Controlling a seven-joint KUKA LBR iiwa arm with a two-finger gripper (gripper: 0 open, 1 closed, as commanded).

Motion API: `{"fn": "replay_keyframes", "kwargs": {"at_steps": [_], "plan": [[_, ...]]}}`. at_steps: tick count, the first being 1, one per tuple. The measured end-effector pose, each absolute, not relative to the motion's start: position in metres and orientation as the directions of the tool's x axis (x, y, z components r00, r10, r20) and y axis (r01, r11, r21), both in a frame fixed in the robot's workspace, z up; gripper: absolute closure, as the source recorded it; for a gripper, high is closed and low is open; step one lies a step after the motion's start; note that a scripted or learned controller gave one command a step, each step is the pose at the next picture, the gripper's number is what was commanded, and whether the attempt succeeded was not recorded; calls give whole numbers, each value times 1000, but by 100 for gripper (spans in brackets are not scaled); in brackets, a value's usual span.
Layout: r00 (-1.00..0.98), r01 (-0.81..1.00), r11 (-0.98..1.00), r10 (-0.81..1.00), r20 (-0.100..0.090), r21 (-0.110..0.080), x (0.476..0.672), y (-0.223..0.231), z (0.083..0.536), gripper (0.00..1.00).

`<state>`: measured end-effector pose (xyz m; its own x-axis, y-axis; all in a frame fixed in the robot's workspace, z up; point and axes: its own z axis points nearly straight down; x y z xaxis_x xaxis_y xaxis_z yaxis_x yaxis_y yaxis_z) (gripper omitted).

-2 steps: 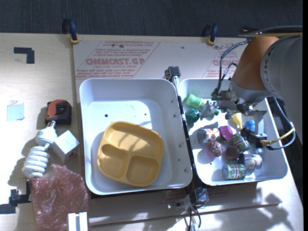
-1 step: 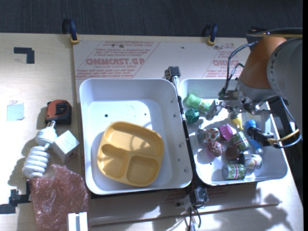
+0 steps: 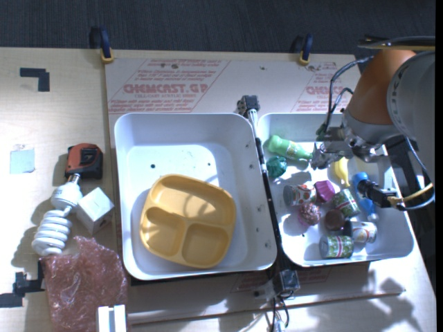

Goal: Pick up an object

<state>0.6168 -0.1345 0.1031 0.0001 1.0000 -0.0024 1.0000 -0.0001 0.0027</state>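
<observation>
Several small objects are crowded in the right bin (image 3: 398,244). Claw (image 3: 324,151) is seen low over its upper part; open or closed cannot be told. Green bottle (image 3: 291,147) lies just left of claw, long axis running left-right, nearest candidate.

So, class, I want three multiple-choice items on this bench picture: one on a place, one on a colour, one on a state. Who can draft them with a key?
1. Where does the divided tray lie?
A. in the left bin
B. in the right bin
C. on the bench

2. What colour is that tray?
A. blue
B. yellow
C. red

3. How does the green bottle sit?
A. upright
B. on its side
C. hanging in the air

Key:
1 A, it rests inside the left bin, whose white walls surround it.
2 B, its three compartments are all yellow.
3 B, its length runs along the floor of the right bin, beside the gripper.
</observation>
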Motion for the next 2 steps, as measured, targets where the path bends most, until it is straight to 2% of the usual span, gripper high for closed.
{"fn": "replay_keyframes", "kwargs": {"at_steps": [1, 2], "plan": [[0, 1000, 0, 1000, -2, 3, 617, -134, 103, 0], [0, 1000, 1, 1000, -3, 4, 617, -135, 113, 100]]}}
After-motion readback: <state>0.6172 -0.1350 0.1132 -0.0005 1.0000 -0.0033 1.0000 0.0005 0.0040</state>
